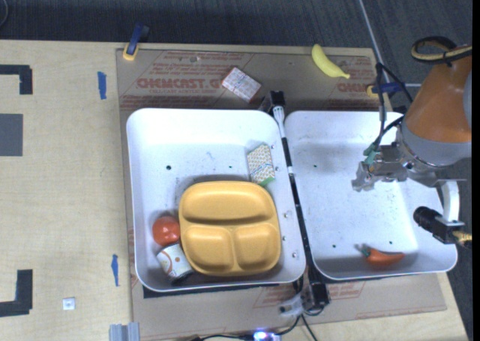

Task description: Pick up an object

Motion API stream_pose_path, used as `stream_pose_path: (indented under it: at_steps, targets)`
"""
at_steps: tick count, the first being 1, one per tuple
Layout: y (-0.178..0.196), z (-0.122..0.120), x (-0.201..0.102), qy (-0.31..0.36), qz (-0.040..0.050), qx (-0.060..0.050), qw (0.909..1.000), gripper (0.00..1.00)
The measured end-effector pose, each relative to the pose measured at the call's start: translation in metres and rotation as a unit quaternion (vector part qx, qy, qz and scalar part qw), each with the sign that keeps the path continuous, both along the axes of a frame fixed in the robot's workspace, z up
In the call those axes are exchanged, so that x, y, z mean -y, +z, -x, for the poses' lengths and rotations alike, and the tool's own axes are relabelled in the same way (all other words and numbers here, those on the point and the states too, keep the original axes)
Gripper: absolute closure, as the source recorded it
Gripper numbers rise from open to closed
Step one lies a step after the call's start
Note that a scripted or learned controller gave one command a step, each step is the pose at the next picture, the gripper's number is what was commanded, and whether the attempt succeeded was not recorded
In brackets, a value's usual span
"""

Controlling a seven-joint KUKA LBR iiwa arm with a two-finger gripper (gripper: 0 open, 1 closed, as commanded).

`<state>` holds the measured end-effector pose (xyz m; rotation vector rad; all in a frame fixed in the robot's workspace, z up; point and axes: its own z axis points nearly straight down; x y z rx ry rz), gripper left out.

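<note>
End effector [365, 178] hovering over right bin [330, 242], finger state unclear; orange carrot [383, 256] looking light, slippery — grip mid-body.

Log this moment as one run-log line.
arm: over right bin | gripper: above bin floor, nothing seen held | orange object: near front wall | left bin: yellow tray

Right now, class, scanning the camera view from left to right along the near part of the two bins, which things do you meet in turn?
Red ball → yellow tray → orange carrot.
</note>
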<state>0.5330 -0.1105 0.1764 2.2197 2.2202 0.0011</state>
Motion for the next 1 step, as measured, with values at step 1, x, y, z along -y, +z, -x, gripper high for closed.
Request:
stream_pose_path:
  at_steps: [1]
  targets:
    - [0.0241,-0.074,-0.0142,0.001,-0.0001,0.0,1.0,1.0]
